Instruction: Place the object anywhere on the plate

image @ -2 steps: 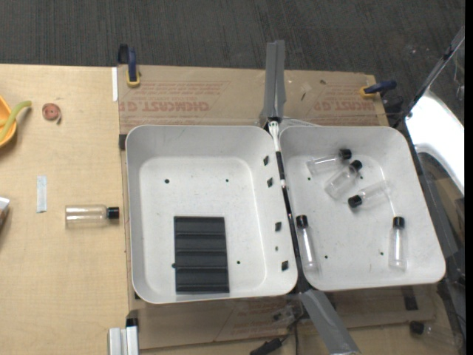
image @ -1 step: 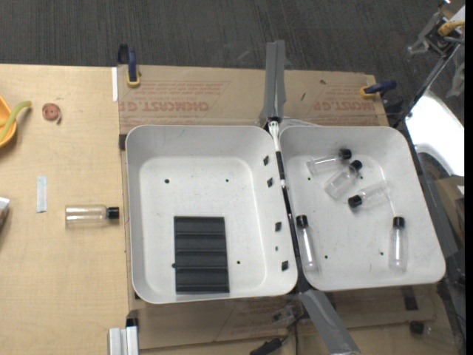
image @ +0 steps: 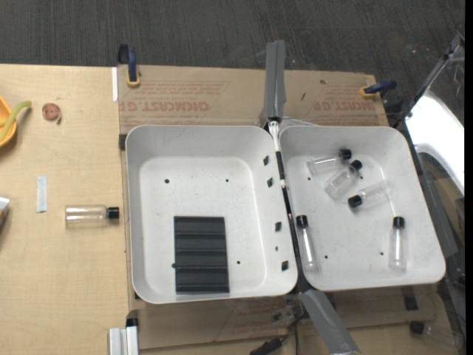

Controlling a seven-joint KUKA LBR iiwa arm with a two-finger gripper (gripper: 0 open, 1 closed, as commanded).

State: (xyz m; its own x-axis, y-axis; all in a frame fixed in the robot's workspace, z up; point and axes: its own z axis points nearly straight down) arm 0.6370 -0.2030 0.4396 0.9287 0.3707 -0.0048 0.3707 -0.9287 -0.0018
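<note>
A black ribbed plate (image: 200, 255) lies flat in the left white bin (image: 148, 154), near its front wall. Several clear vials with black caps lie in the right white bin (image: 421, 198). Three of them cluster at the back: one (image: 329, 165), a second (image: 342, 182) and a third (image: 371, 195). A long vial (image: 306, 246) lies against the right bin's left wall. Another vial (image: 398, 246) lies near its front right corner. All the vials rest on the bin floor, apart from the plate.
A clear bottle with a black cap (image: 89, 214) lies on the wooden bench left of the bins. A yellow object (image: 7, 120) and a small red disc (image: 50, 111) sit further back left. Clamps (image: 131, 65) (image: 377, 89) hold the cardboard. A white curved part (image: 437, 128) stands at the right edge.
</note>
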